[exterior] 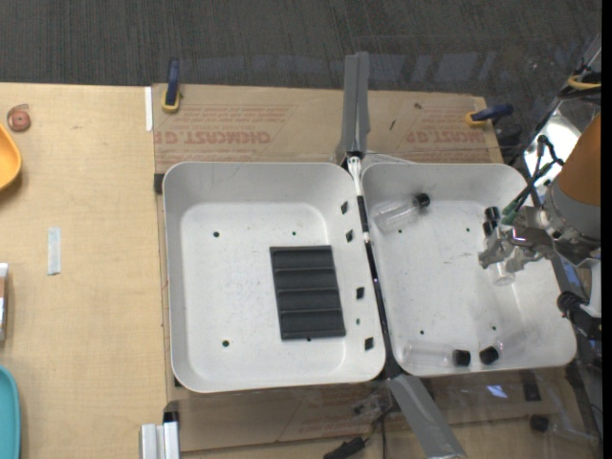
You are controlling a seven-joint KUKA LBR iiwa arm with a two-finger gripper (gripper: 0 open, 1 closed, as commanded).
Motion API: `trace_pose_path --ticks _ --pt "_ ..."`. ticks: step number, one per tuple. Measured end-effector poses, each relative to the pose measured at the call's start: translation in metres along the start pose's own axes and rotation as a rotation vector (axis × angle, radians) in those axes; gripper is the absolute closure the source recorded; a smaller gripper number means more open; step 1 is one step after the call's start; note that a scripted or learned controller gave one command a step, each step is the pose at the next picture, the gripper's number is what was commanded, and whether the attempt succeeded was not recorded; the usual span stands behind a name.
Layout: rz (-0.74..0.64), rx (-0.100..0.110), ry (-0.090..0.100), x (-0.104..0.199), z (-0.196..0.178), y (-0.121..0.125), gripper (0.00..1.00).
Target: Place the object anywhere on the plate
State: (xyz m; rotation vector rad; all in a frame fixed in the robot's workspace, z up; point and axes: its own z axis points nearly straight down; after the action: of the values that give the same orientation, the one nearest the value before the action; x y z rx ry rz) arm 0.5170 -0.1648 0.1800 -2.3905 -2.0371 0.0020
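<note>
Plate [307,293] black, ridged, in left bin [191,285]; right bin [430,304]: clear tube [400,212]; tool [501,256] state unclear.

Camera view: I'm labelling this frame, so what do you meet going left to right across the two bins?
Left bin → black ridged plate → divider between the bins → clear tube with a black cap → claw

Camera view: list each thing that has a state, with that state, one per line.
Black plate: flat in the left bin, nothing on it.
Clear tube with black cap: lying on its side in the right bin.
Gripper: over the right bin's right side, finger state unclear.
</note>
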Motion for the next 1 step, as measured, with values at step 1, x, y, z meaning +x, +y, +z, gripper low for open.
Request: trace_pose_path --ticks 1 --pt "0.098 0.001 -0.001 0.0806 -0.0104 -0.0007 1.00"
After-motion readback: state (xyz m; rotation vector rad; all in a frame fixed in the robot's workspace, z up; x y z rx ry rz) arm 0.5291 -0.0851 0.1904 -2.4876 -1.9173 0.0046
